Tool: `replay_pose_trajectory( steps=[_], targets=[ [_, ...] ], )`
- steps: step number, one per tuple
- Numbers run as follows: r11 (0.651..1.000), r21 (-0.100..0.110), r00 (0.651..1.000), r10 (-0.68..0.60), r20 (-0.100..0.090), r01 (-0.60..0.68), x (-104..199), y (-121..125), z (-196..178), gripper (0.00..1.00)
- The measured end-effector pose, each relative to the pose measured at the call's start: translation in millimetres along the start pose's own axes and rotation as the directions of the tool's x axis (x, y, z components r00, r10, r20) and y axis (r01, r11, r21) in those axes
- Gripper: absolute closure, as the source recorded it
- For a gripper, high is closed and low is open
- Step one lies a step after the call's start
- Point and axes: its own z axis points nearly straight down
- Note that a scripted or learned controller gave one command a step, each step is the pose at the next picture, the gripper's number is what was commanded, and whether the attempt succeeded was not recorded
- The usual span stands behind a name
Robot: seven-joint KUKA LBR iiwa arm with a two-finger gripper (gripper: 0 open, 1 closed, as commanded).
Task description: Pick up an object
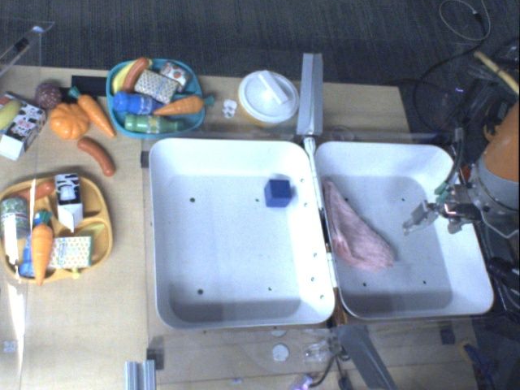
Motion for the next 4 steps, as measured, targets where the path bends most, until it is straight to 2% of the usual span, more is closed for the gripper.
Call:
replay_pose_trajectory(
  steps=[1, 2, 3, 4],
  targets=[
    [1.000, -0.012, 1.000, -0.025, 0.003, 0.025, 38, -1, 113, 0.00],
    [0.987, -0.019, 0.987, -0.162, 0.010, 0.162, 55, 17, 118, 0.00],
    [0.986, -0.024, 0.987, -0.163, 0.010, 0.163, 56, 20, 108, 1.00],
    [0.982, -0.002, 0.982, -0.189, 0.002, 0.189, 110, 43, 26, 1.00]
  ],
)
